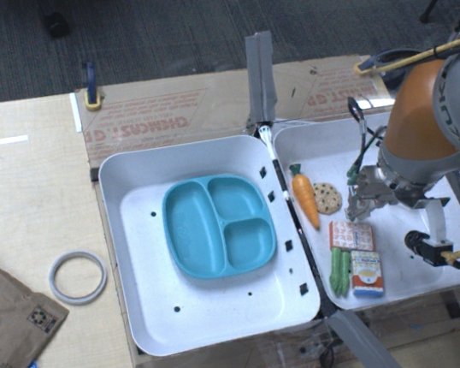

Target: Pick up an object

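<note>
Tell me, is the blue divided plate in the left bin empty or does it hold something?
Empty. All three compartments of the blue divided plate show bare blue surface. The carrot and cookie lie in the right bin.

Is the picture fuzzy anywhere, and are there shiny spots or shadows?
Camera view: mostly sharp and evenly lit; the carrot and cookie look crisp; soft glare on the blue divided plate; faint shadows along the left bin walls; the end effector is dark and hard to make out.
</note>
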{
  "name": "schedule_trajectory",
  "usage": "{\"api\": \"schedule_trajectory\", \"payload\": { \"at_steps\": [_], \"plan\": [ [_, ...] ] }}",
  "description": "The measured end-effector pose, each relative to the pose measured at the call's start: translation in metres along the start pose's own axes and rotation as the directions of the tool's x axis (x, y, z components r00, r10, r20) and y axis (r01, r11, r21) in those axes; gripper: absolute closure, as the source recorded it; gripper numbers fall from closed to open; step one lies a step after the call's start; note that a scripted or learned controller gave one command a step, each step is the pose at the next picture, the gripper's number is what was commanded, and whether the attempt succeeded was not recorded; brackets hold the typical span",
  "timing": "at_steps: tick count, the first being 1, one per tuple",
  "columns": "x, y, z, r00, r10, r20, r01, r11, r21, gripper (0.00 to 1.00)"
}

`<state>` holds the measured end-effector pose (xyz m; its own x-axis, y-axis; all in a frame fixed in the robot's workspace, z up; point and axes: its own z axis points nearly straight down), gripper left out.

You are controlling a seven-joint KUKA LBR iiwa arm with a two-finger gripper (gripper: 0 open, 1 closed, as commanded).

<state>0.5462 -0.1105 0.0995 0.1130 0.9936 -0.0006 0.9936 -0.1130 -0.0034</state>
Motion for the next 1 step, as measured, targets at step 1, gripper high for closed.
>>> {"api": "schedule_trajectory", "payload": {
  "at_steps": [1],
  "plan": [
    [0.0001,0.0000,-0.0001,1.000,-0.001,0.000,0.001,1.000,0.000,0.00]
  ]
}}
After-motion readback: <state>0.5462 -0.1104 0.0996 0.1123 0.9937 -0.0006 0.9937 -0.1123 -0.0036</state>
